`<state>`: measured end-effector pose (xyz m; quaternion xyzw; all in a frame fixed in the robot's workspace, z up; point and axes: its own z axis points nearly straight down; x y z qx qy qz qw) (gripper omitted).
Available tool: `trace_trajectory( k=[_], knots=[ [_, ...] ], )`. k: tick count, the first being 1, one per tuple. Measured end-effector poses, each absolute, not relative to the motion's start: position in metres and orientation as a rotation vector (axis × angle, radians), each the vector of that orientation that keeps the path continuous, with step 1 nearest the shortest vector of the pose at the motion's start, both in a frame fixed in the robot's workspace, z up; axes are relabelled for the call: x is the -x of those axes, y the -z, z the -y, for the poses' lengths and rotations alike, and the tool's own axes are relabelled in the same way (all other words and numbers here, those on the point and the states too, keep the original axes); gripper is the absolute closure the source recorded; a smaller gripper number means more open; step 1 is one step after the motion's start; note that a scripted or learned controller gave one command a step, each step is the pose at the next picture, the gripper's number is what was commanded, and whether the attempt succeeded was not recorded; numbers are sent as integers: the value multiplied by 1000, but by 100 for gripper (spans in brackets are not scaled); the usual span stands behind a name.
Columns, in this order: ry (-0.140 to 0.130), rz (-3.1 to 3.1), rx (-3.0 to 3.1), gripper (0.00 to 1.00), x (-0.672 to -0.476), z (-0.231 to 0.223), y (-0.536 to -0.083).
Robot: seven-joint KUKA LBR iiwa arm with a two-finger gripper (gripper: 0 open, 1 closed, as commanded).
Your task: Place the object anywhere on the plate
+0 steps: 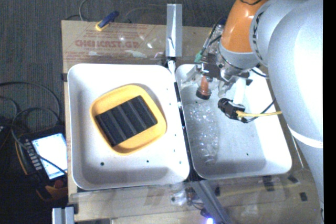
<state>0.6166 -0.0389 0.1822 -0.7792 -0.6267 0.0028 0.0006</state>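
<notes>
Near edge of right bin: clear plastic bottle lies on the floor, the likely object. Left bin holds yellow plate w/ black ribbed insert. Farther back, gripper hangs over right bin's far left part; finger state can't be told. Judged step: pick approach, bottle not yet grasped. Next: descend onto bottle, grip, carry left to plate.

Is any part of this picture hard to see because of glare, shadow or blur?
In the camera view, light is even; the yellow plate with its black ridged insert is sharp. The clear plastic bottle in the right bin is hard to outline, being see-through on white. The gripper is small and cluttered with cables.
</notes>
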Motion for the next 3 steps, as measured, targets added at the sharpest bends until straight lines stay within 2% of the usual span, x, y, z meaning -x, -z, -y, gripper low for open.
trace_trajectory(
  k=[1, 2, 3],
  knots=[
    [-9, 1881, 2516, 100, -667, 71, -183],
    [-8, 1785, 2581, 100, -598, -44, -182],
    [-9, 1947, 2466, 100, -630, 18, -182]
  ],
)
